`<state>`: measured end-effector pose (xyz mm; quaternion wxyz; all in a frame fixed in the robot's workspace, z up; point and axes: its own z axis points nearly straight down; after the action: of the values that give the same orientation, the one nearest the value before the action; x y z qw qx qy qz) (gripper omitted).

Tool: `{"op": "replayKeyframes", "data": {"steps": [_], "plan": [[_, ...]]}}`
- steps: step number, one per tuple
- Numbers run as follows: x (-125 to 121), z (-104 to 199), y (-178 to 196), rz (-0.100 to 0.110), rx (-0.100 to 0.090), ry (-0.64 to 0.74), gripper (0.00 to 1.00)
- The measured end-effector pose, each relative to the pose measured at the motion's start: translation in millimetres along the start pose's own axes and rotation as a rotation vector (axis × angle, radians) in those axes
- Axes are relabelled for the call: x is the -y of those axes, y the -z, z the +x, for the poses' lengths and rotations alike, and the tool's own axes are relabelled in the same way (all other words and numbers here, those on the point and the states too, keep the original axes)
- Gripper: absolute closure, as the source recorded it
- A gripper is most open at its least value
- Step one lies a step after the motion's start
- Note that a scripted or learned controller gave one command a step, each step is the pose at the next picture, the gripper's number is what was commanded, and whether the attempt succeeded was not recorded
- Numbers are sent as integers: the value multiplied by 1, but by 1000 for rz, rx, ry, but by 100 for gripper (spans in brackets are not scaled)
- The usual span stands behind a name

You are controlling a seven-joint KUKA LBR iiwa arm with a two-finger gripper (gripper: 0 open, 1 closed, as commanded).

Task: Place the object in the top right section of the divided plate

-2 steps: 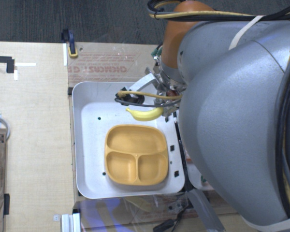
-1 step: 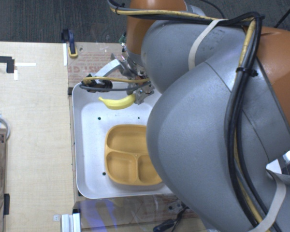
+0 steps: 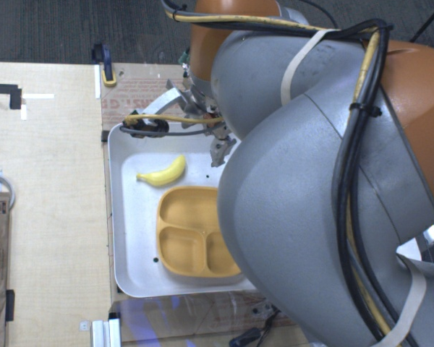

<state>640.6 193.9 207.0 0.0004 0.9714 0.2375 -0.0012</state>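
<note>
— Where's the banana [image 3: 163, 173] relative to the gripper [image 3: 218, 150]?

— I see it lying on the white bin [image 3: 126, 215] floor, at about eight o'clock from the gripper, near but apart. It sits just at eleven o'clock of the divided plate [image 3: 192, 231].

— Is the gripper parted or closed?

— I can't tell; the arm [image 3: 318, 186] covers most of it.

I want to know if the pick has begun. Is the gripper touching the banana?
Apart. In the camera view, bare white bin floor separates the gripper from the banana, which lies beside the plate.
</note>
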Motion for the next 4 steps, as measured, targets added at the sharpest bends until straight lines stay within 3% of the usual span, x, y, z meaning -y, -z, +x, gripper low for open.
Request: {"op": "replayKeyframes", "data": {"steps": [1, 2, 3, 4], "plan": [[-80, -39, 42, 0, 3, 183, 0], [-127, -52, 138, 0, 2, 513, 0], [-179, -75, 63, 1, 2, 955, 0], [-179, -74, 63, 1, 3, 955, 0]]}}
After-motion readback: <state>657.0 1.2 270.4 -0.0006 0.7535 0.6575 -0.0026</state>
